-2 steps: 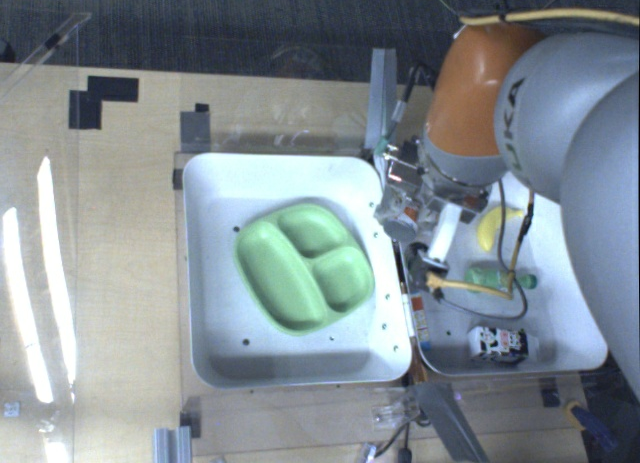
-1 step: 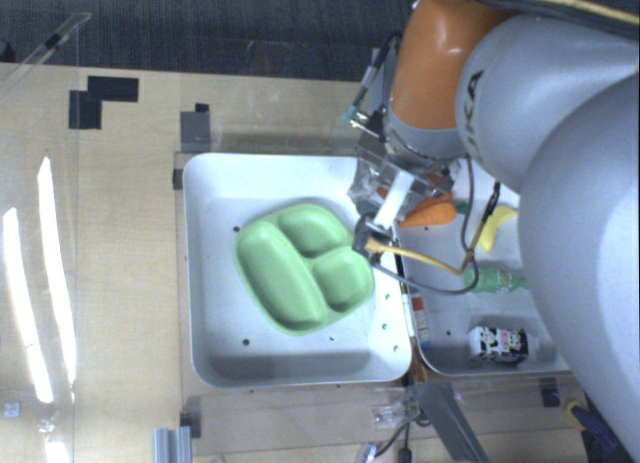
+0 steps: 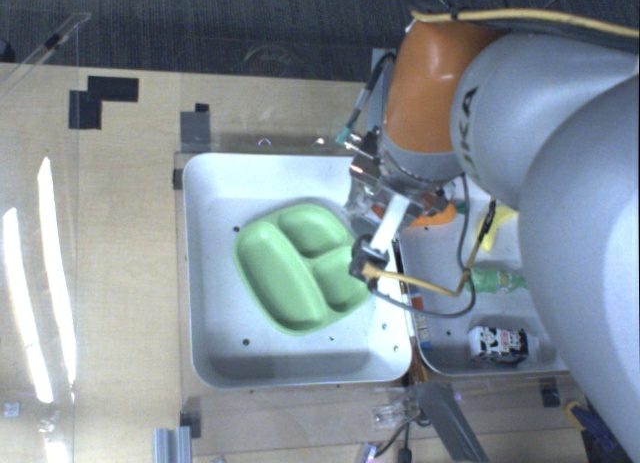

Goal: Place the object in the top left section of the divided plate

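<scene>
Pale wood bench (image 3: 100, 251), dark floor (image 3: 200, 1) beyond. Green divided plate (image 3: 295, 271) in left white bin (image 3: 210, 351). Gripper (image 3: 372, 213) over plate's right edge; grip state indeterminable.

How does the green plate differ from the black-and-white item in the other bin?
Colour: the green divided plate is plain green; the black-and-white item is patterned. Size: the plate looks far larger than the item. Place: plate in the left bin, item in the right bin. Both rest on white bin floors.
</scene>
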Robot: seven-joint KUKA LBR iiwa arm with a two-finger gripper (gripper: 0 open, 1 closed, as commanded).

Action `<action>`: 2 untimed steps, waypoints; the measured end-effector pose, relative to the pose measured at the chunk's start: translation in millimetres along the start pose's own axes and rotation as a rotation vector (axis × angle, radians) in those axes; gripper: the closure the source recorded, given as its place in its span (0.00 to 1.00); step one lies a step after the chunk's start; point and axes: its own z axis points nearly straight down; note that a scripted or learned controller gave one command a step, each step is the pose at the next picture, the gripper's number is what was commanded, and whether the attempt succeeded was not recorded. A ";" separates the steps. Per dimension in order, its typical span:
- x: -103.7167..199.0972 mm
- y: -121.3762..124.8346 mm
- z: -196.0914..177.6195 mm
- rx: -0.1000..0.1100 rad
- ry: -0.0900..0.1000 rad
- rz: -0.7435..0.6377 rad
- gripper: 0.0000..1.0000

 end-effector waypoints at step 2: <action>0.9 1.0 -10.4 -0.002 0.001 -0.005 0.00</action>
